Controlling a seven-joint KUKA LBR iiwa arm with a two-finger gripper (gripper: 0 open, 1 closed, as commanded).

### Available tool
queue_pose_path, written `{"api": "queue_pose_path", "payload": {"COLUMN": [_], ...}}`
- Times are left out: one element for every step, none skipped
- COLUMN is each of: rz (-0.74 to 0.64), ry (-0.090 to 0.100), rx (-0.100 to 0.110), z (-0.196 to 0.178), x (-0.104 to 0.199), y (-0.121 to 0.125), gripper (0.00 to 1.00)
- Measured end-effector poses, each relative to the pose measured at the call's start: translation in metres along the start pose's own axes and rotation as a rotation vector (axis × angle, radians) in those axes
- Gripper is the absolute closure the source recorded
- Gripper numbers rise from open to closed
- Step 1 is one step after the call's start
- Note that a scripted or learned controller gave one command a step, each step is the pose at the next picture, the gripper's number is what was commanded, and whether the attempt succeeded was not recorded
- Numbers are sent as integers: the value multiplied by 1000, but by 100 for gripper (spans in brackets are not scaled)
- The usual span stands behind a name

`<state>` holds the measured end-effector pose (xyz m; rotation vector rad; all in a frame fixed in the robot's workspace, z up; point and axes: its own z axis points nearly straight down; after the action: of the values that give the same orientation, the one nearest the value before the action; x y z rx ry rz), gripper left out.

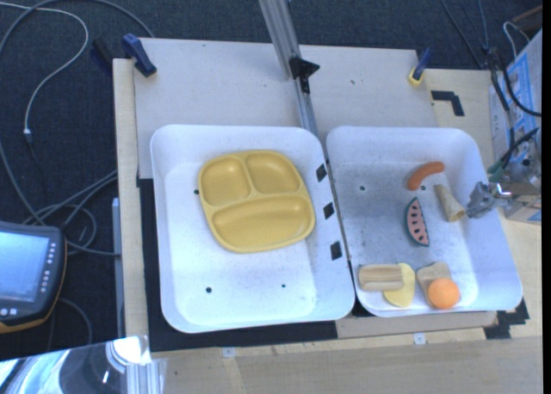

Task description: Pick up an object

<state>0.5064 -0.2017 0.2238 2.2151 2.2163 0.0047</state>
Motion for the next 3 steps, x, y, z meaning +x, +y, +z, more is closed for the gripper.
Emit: {"api": "queue_pose_path", "payload": {"rz": [-1,-6,-7], "ry": [0,7,6], "rx": [0,10,6], "z": [-54,-38,-41], "x": [-1,50,99], "y": [2,13,28], "gripper": [100,100,100]}}
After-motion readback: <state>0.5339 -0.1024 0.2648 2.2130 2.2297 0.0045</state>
